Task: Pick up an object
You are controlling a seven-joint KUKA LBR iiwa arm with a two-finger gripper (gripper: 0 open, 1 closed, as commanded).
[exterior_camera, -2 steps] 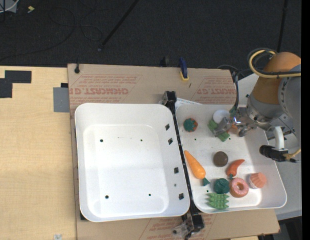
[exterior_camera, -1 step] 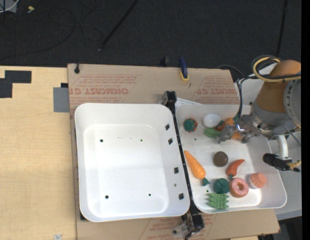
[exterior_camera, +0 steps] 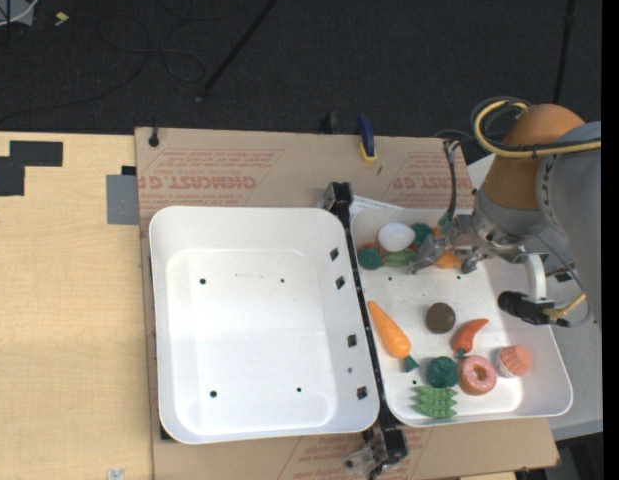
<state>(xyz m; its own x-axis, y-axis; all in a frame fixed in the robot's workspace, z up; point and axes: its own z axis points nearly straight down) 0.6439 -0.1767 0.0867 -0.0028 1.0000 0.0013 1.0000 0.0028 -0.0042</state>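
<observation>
The right white bin (exterior_camera: 549,398) holds several toy foods. A white egg (exterior_camera: 395,236) lies at its far left, with green pieces (exterior_camera: 371,259) beside it. An orange carrot (exterior_camera: 389,330), a brown ball (exterior_camera: 440,317), a red chili (exterior_camera: 469,333), a pink donut (exterior_camera: 478,375), a teal piece (exterior_camera: 442,371) and a spiky green piece (exterior_camera: 434,401) lie nearer the front. My gripper (exterior_camera: 446,257) is low over the bin's far side, just right of the egg. It stands open, and a small orange object (exterior_camera: 448,261) sits between its fingers.
The left white bin (exterior_camera: 249,323) stands beside the right one, with a black divider (exterior_camera: 354,308) between them. A pink lobed piece (exterior_camera: 513,360) lies near the right bin's right wall. The grey arm (exterior_camera: 549,198) comes in from the right.
</observation>
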